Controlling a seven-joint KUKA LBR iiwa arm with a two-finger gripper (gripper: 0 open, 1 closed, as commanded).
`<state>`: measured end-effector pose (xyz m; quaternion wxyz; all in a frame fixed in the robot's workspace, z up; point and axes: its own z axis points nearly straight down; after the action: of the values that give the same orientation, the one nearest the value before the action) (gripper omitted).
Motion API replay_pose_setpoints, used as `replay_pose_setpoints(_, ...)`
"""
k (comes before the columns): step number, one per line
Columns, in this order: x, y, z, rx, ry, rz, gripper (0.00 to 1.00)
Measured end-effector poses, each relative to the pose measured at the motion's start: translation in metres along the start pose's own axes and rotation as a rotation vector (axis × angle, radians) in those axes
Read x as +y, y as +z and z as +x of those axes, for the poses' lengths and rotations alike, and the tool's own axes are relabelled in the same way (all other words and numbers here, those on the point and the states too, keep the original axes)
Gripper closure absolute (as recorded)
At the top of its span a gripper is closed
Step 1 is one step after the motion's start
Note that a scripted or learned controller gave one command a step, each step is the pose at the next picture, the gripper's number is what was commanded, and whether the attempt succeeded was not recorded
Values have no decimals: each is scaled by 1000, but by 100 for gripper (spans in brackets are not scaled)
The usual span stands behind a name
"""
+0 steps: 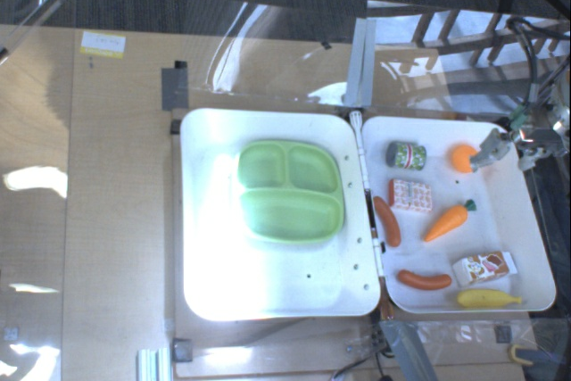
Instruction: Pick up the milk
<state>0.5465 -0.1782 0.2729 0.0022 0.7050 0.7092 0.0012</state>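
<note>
Two shallow white bins sit side by side on the bench. Furthest left, the left bin (pixel 268 299) holds a green divided plate (pixel 291 192). Across the divider, the right bin (pixel 526 219) carries the food items: a sausage (pixel 387 220) and a second sausage (pixel 424 280) near the inner wall, a small can (pixel 406 156) at the top, a red-and-white packet (pixel 410 195) below it, a carrot (pixel 448 221) in the middle, and an orange (pixel 461 158) near the far rim. The milk (pixel 484 268), a small carton lying flat, rests in the near right corner just above a banana (pixel 489 299), its long axis running roughly left to right with a slight tilt. The gripper (pixel 493 147) hangs at the bin's upper right, just beside the orange, so the milk lies well toward the near edge from it, with the carrot off to the side between. Whether its fingers are spread or closed cannot be told at this size; nothing is seen between them.
</note>
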Motion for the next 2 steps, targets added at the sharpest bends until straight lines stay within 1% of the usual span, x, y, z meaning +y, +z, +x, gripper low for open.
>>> replay_pose_setpoints(1, -13, 165, 31, 1, -65, 1, 0)
replay_pose_setpoints(2, 21, 184, 57, 0, -129, -7, 0)
